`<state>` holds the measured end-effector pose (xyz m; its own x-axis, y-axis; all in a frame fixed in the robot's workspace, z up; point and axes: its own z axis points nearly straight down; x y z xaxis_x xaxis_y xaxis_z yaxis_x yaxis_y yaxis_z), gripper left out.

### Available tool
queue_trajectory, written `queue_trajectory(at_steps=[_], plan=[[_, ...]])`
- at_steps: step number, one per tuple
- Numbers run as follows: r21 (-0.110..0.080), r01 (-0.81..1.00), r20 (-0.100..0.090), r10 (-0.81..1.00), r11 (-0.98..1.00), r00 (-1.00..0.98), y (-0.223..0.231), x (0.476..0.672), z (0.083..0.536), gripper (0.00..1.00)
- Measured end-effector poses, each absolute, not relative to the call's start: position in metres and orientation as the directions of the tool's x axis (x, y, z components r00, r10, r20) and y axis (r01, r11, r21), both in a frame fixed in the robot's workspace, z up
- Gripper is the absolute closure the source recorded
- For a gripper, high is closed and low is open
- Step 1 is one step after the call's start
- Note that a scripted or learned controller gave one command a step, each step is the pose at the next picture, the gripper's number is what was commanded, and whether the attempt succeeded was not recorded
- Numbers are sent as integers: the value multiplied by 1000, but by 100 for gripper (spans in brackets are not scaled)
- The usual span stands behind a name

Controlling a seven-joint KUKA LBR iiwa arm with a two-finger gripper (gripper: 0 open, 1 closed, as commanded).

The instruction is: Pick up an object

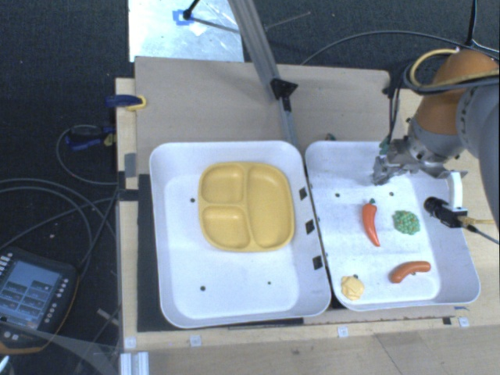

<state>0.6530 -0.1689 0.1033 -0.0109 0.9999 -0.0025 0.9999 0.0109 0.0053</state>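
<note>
Nearest the camera, a small pale-yellow lumpy toy food [352, 287] sits at the right bin's [328, 209] near-left corner, an orange sausage-shaped toy [409, 271] beside it. The likeliest target, a red-orange toy chili pepper [370, 223], lies mid-bin, just toward the near edge from the gripper [382, 170], long axis running far-to-near, green stem pointing at the gripper. Whether the gripper is open cannot be told.

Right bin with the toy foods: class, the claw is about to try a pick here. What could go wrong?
1. The claw sits near the right bin's far wall, apart from every item, so closing there would likely grab nothing.
2. The chili pepper and green broccoli piece lie close together; reaching for one might nudge the other.
3. The sausage lies flat and could slip out.
</note>
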Motion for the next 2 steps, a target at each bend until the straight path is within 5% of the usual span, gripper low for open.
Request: queue_trajectory(at_steps=[2], plan=[[9, 1000, -2, 1000, 9, -9, -159, 662, 216, 100]])
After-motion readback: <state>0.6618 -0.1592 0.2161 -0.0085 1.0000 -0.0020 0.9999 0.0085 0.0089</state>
